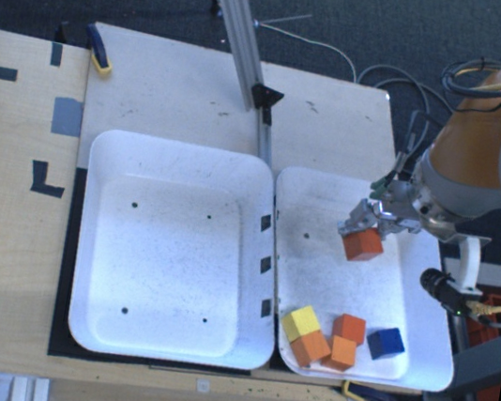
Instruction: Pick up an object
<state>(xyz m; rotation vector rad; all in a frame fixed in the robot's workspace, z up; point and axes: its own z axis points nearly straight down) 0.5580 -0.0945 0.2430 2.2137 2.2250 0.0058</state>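
We start with the surface point(184, 88), a pale board carrying two shallow white bins side by side. The left bin point(171, 248) takes up the larger share of it, and the right bin point(318, 254) sits touching it along a shared edge. The grey arm point(486, 130) with its orange band reaches in over the right bin's far corner.

At its tip the end effector point(367, 226) hangs over the upper part of the right bin, closed on a red-orange block point(363, 245). The block sits tilted between the fingers and appears to be lifted off the bin floor, though the slanted view leaves us unsure how far.

Our worry is the grip itself. The block looks caught near its top and at an angle, so we judge it could swivel or slide out if the arm moves sharply. If it fell, it would most likely land back in the right bin, possibly rolling toward the cluster at the near edge.

We count five blocks in all. One is the held red-orange block. Four lie close together along the near edge of the right bin: one yellow block point(302, 321), two orange blocks, of which one point(310, 348) touches the yellow one and the other point(345, 339) lies just beside it, and one blue block point(386, 342) slightly apart to the right.
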